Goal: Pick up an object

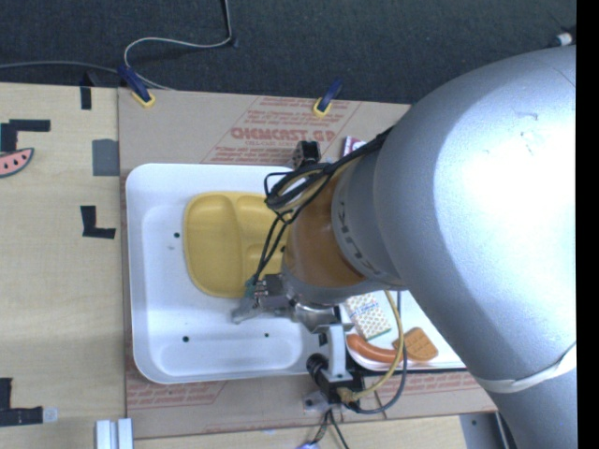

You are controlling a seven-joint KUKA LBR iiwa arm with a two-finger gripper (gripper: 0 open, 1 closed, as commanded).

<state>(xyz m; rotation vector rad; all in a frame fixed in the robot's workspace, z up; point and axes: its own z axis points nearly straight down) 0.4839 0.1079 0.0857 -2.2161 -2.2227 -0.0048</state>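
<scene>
- Yellow dish (220, 243), the object nearest the pincer, lies in the upper middle of the left white bin (154, 279), its right part hidden under the arm.
- At the bottom edge, a tangle of cables (332, 396) hangs over the front rim between the two bins.
- Just right of that, in the right bin (440, 363), an orange sausage-shaped piece (374, 352), a checked card (374, 318) and a waffle-patterned orange piece (421, 346) lie close together, partly covered by the arm.
- The pincer (251, 305) sits low over the left bin's floor, just below the dish's front edge; whether it is spread or pressed together cannot be told, and nothing is seen between its tips.
- The arm (468, 204) is large and grey, with an orange band (314, 251) above the wrist.
- Beyond the bins, brown cardboard (271, 129) with red lettering covers the counter (56, 251), held by two yellow clips (328, 101).
</scene>
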